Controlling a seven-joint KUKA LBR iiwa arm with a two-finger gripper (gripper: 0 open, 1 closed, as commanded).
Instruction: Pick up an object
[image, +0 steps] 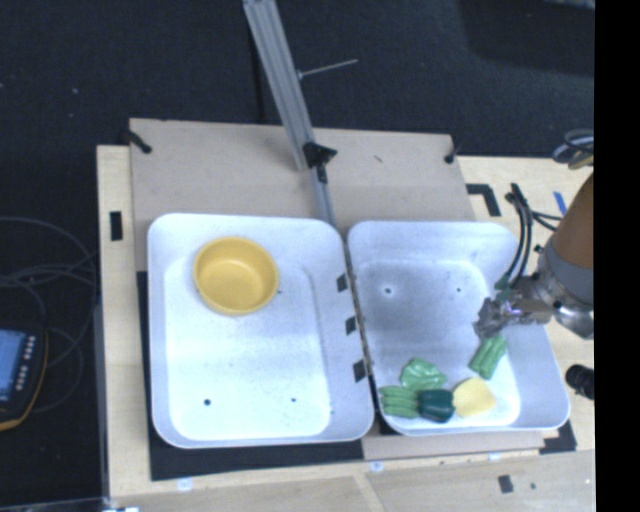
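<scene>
A: Gripper (497, 322)?
B: Right bin (420, 250), east wall. Jaws: can't tell.
A: Objects?
B: Green piece (488, 356) just below it; others clustered near front edge. Yellow bowl (236, 275), left bin (250, 400).

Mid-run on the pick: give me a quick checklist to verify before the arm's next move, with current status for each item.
1. Gripper over the right bin: ok.
2. Green piece directly below the gripper: ok.
3. Green piece actually gripped: cannot tell.
4. Other items, the yellow lump, dark green block and light green pieces, apart from the gripper: ok.
5. Yellow bowl sits in the left bin, away from the arm: ok.
</scene>
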